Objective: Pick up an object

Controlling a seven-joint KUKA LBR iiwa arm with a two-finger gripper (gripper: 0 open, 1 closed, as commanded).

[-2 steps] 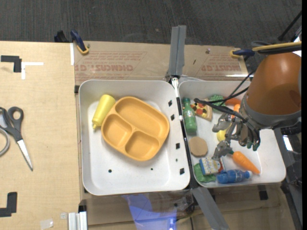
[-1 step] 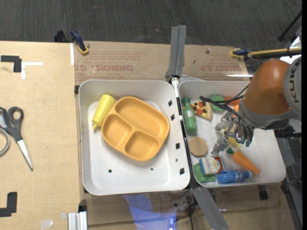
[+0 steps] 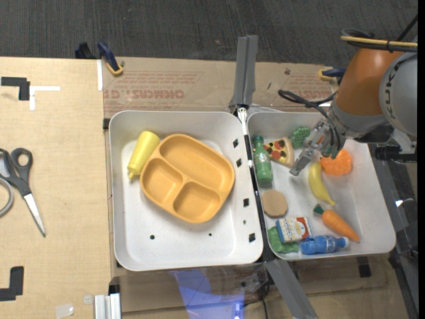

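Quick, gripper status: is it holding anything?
Gripper: low in the right bin beside the banana; open or shut cannot be told.

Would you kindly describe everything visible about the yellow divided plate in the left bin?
The divided plate is a glossy yellow-orange tray, plastic by its look, with rounded corners and three compartments: one long, two smaller. It lies flat, right side up, turned at an angle, in the upper middle of the left bin. Nothing lies in it. A yellow bottle lies against its upper-left edge.
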